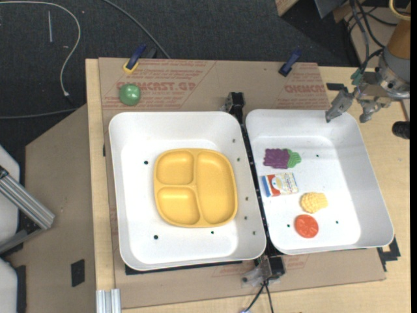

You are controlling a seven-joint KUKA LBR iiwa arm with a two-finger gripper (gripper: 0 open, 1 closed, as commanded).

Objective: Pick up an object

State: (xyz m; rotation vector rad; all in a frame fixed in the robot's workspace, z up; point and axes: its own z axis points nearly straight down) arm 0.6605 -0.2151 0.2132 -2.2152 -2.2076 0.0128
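Grapes (281, 158) untouched in right bin (371, 175); my end effector (354, 109) hovers spread and empty at its far corner, approach next.

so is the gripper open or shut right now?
Open. The gripper hangs over the right bin's far corner with its two fingers apart and nothing between them.

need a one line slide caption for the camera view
Open gripper hovers at the right bin's far rim above four toy foods; a yellow divided plate sits in the left bin.
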